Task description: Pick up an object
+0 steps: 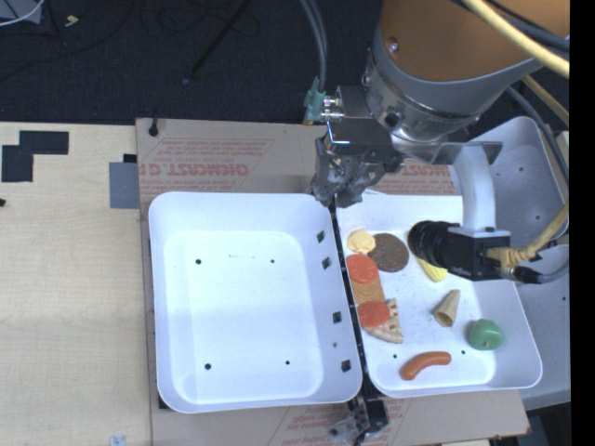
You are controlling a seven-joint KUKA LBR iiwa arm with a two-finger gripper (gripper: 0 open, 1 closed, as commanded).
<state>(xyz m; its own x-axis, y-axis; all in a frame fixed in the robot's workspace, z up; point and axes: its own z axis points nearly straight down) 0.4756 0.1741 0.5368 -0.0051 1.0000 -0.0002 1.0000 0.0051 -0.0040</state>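
Nothing is picked up yet. The gripper (pixel 346 186) hangs over the far edge where the two bins meet; I can't tell its state. The toy food, a sausage (pixel 426 364) and green ball (pixel 484 334) among it, lies in the right bin (pixel 521 365).

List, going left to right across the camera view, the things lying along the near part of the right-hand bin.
Pizza-slice toy with red topping → orange-red sausage toy → tan cone-shaped toy → round green toy.
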